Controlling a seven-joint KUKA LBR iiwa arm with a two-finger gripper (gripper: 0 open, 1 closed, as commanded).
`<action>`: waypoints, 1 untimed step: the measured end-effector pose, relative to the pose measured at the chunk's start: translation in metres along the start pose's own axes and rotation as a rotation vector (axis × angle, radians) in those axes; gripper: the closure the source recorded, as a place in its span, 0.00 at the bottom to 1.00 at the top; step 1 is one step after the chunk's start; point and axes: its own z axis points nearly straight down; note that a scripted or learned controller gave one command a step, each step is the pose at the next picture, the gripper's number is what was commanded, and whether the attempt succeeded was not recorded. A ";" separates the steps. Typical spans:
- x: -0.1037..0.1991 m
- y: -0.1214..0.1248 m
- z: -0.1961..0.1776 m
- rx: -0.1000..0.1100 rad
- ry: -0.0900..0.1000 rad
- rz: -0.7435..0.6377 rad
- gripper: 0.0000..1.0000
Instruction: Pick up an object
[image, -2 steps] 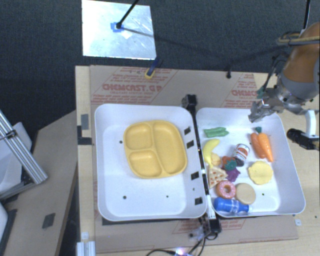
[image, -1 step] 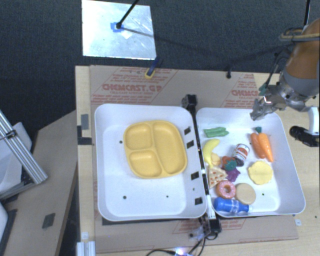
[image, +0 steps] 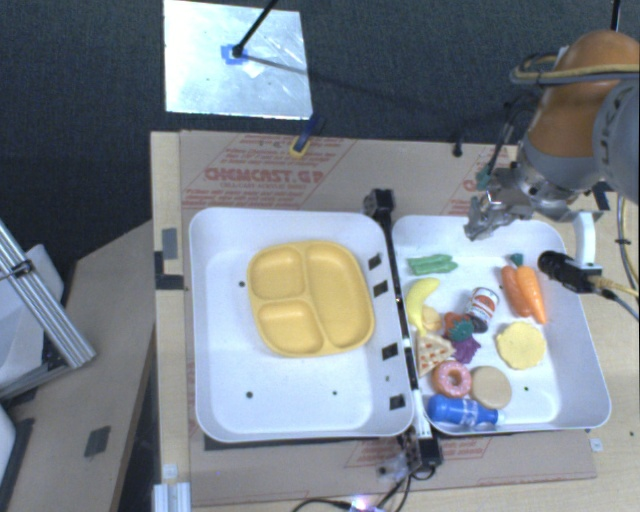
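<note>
The grey arm with its orange band comes in from the right, and its two-finger metal gripper (image: 484, 222) hangs over the far edge of the right-hand shallow white bin (image: 590, 385), above bare floor; whether it is spread or closed I cannot tell from here, and nothing shows between its tips.

The toy food lies nearer me and a little left of the gripper; closest is the green plastic pea pod (image: 432, 264), just below and to the left, its long axis running roughly across the bin; beside it the yellow plastic banana (image: 421, 297) slants down toward the divider; the orange plastic carrot (image: 525, 290) lies off to the gripper's right, long axis pointing down the bin.

Farther toward me the pieces crowd: a small red-and-white can (image: 484, 303), a pale yellow round slice (image: 521, 344), a pink-iced doughnut (image: 452, 379), a blue bottle (image: 463, 411), several touching; the pod and carrot have more room around them, so I judge them the easier picks.

The left white bin (image: 215, 400) carries a yellow divided plate (image: 308, 298), well apart.
</note>
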 end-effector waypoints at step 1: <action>0.054 0.015 0.010 -0.001 0.000 0.000 1.00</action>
